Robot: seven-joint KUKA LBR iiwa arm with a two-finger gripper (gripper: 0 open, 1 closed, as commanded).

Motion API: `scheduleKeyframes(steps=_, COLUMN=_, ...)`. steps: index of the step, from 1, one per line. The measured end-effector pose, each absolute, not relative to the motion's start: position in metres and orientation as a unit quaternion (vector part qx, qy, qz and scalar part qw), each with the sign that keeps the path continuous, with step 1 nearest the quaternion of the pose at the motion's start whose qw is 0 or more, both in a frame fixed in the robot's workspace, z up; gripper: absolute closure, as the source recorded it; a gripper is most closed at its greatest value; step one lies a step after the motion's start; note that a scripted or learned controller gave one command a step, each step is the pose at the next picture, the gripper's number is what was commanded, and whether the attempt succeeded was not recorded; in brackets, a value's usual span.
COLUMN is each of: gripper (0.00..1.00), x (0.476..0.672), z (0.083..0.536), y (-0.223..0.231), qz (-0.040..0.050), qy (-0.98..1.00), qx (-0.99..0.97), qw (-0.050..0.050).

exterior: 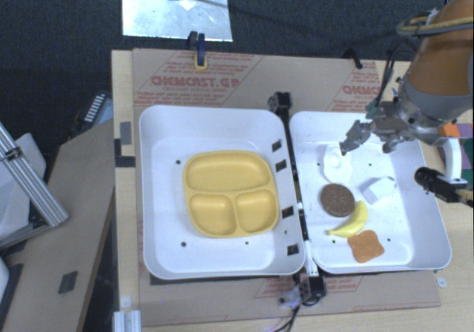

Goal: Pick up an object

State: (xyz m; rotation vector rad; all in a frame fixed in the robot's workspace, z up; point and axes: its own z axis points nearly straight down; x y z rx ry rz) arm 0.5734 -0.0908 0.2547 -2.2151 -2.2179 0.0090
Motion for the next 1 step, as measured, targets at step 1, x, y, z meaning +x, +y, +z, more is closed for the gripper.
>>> scheduleKeyframes(steps=1, gripper=0.0, x=0.5754, z=0.2599, y=-0.0907, qz=-0.0004, qy=-0.708, qx=-0.706, qw=-0.001)
